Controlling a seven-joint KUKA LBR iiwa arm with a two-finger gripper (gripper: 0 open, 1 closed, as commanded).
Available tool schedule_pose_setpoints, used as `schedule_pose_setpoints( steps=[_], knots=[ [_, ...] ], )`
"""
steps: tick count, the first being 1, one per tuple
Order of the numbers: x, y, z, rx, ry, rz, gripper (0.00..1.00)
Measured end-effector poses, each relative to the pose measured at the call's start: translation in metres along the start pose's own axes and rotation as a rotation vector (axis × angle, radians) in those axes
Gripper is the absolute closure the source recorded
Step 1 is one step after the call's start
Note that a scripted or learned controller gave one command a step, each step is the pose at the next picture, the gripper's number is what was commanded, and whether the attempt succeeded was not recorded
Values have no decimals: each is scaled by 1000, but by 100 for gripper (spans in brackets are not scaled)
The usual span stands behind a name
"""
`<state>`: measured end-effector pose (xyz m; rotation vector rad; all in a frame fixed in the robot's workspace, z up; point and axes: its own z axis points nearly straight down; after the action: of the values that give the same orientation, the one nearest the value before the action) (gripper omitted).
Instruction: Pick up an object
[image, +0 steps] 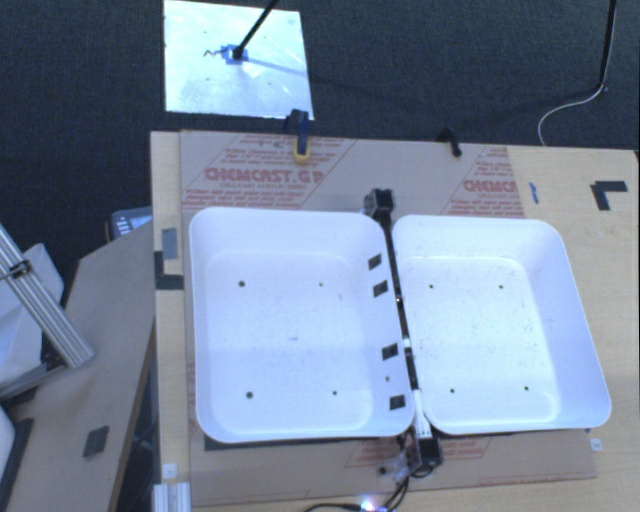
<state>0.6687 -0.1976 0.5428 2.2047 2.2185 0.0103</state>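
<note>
Two shallow white plastic bins are seen touching on the desk; the end effector's state cannot be told.

You are looking down on a wooden table bearing two shallow white bins side by side, the left bin and the right bin touching along a seam marked with small dark tabs. Both sit on a cardboard sheet printed in red. Beyond the table's far edge, a shiny metal plate lies on dark carpet.
</note>
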Motion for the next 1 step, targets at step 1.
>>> schedule_pose_setpoints(
  steps=[1],
  knots=[
    [61, -2, 161, 26, 10, -3, 100]
  ],
)
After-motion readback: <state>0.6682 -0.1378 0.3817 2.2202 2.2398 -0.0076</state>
